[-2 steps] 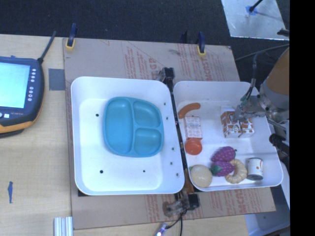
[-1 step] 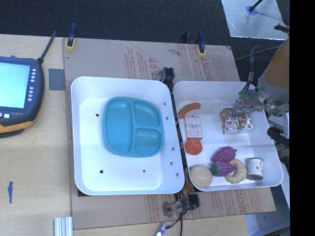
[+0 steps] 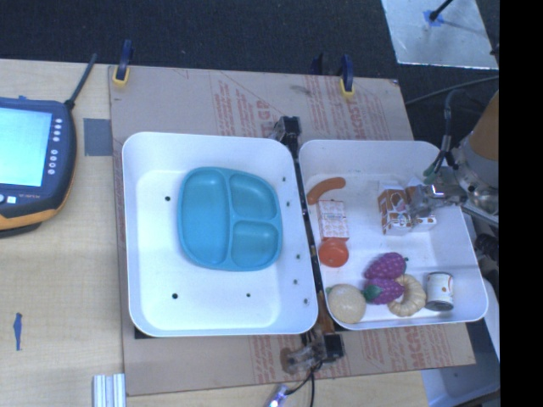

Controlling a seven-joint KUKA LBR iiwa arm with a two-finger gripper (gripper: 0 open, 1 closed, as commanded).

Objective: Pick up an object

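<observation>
camera view | tool (image 3: 422,195) over brown-and-white carton (image 3: 395,209) | right bin (image 3: 462,227)

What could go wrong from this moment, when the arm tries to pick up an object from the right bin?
1. The gripper is down at the small brown-and-white carton, beside the right bin's far wall; a grasp there might slip or only push the carton.
2. The purple grapes, the bagel, the small can and the cream ball lie packed close together, so reaching for one may knock its neighbours.
</observation>
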